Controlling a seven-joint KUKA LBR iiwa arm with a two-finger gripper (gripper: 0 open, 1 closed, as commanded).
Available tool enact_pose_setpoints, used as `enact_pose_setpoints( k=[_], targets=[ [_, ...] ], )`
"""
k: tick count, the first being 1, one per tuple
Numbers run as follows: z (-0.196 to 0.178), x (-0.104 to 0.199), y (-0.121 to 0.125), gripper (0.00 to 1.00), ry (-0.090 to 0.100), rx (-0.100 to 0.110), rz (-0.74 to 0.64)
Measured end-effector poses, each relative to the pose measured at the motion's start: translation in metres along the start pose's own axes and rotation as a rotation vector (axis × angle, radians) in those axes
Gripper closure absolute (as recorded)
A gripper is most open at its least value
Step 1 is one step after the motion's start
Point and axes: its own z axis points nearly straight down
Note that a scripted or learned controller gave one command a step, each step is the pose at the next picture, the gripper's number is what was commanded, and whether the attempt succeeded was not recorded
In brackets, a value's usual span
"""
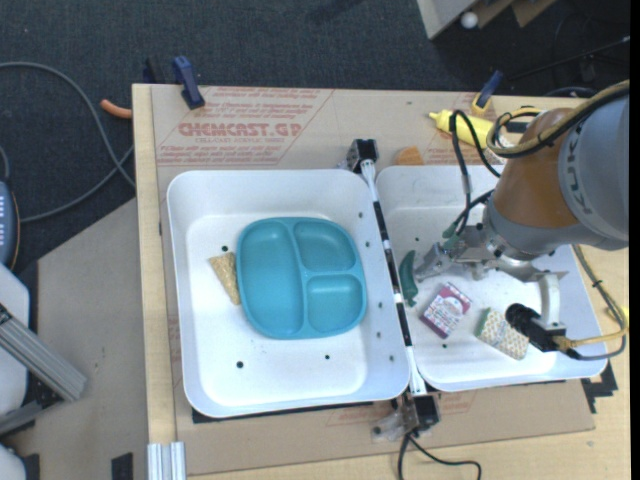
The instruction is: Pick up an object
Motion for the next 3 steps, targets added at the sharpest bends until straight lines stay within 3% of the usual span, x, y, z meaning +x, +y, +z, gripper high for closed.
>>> enact_pose_setpoints(
  k=[1,2,3],
  targets=[
    [0.0061,0.0018,-0.0276,0.0,-0.006,-0.01,0.003],
    [-0.0017,0.0035,-0.0285,1.0,-0.004,-0.006,0.002],
    [-0.0016,0.0036,-0.0286,0.0,-0.003,-0.006,0.001]
  ],
)
